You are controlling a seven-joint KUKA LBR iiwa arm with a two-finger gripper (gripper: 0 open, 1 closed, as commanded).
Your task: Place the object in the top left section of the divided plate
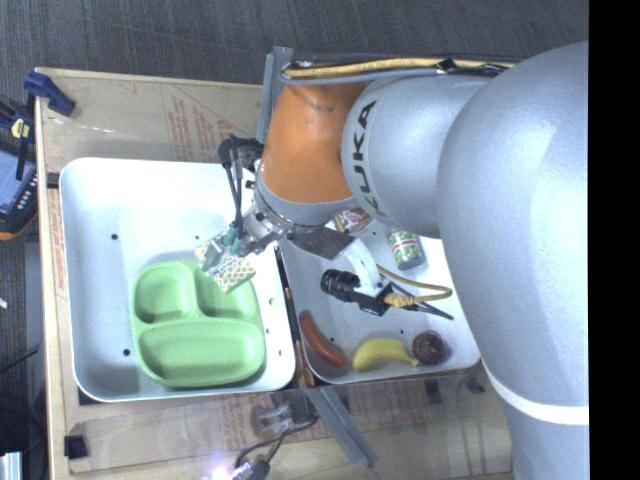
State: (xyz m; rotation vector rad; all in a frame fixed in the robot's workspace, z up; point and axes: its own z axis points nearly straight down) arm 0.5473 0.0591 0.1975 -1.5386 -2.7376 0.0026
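The small flat packet with a green and white pattern (234, 274) is at the upper rim of the green divided plastic plate (200, 353), over its upper right small section. It is tilted, and the gripper (222, 256) is directly on it from above. I cannot tell how far the gripper is open, or whether it really has hold of the packet. The plate has two small sections at the top and one large section below. It lies in the left shallow white bin (90, 268), toward the bin's lower right corner. In the right white bin (455, 370), along its lower edge, lie a red sausage (320, 340), a yellow banana (385, 354) and a dark brown round thing (430, 346), near one another. A small green and white can (405, 249) lies higher in that bin. Both bins stand on the wooden counter (150, 118).
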